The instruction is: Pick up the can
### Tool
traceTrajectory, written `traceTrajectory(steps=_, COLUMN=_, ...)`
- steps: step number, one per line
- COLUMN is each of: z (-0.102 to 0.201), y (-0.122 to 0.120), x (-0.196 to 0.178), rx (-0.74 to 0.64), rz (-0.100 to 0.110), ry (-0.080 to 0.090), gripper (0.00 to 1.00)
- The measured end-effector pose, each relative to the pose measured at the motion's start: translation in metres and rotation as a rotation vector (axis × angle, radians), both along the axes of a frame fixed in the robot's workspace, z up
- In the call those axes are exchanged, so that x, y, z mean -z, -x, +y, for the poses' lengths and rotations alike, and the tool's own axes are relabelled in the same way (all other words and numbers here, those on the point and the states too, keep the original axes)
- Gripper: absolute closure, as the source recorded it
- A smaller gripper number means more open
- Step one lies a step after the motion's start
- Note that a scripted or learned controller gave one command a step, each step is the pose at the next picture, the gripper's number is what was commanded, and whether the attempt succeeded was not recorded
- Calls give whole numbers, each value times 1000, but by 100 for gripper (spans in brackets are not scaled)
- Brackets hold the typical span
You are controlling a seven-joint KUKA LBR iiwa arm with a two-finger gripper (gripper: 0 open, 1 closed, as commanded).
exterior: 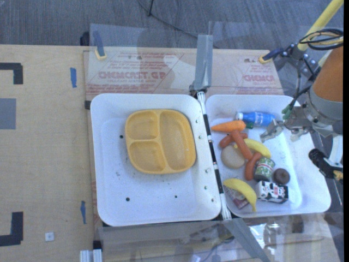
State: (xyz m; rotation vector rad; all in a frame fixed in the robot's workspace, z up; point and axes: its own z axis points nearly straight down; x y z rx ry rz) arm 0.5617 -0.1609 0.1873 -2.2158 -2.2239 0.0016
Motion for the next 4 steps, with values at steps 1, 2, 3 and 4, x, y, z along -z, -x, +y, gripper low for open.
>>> traceTrajectory(steps=1, z=44, y=50, x=50, rx=51, rz=1, ry=0, gripper=0)
traceTrajectory(steps=2, z=6, y=64, x=100, rx=252, rz=-6, ry=-2, gripper=0)
traceTrajectory(steps=3, z=2, y=63, x=89, rx=258, rz=-13, ry=2, gripper=100)
traceTrajectory(steps=4, z=-8, y=54, x=37, rx=342, rz=1, ry=2, gripper=100)
